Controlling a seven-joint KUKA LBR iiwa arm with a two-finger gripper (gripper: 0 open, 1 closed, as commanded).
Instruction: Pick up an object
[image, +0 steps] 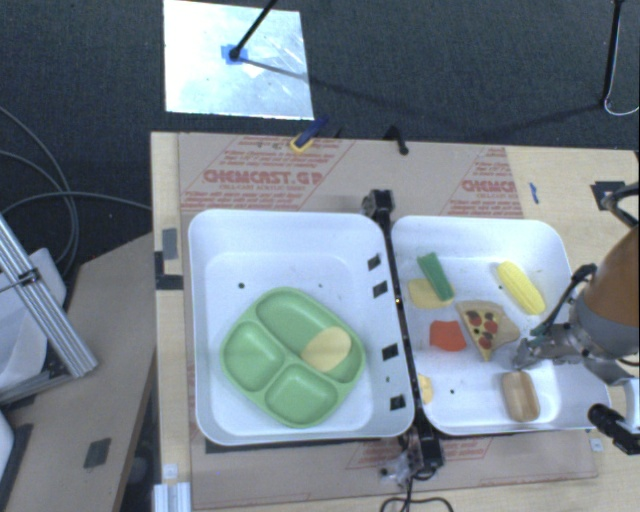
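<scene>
Tan and bun-shaped, the toy hot-dog roll lies in the right white bin, near its front right corner, and looks like the likeliest thing to be picked, since the claw hangs just behind it. Whether the claw is spread or pressed together cannot be told at this slant; nothing shows pinched in it.

Taking the roll as the landmark: the flat triangular pizza-slice toy sits just behind and to its left, close to the claw. Further left lies the small red block; behind that the pale yellow cheese-like piece and the green rectangular bar touch each other. The yellow corn cob toy lies well behind the roll. Far to the left, in the left white bin, stands the green divided plastic plate with a pale yellow round piece on it.

The risks, as I judge them: a descent between roll and pizza slice could close on neither. The rounded roll may squirt sideways toward the bin wall. A flat slice offers little to pinch, so the claw could nudge it instead of lifting anything off the table.
</scene>
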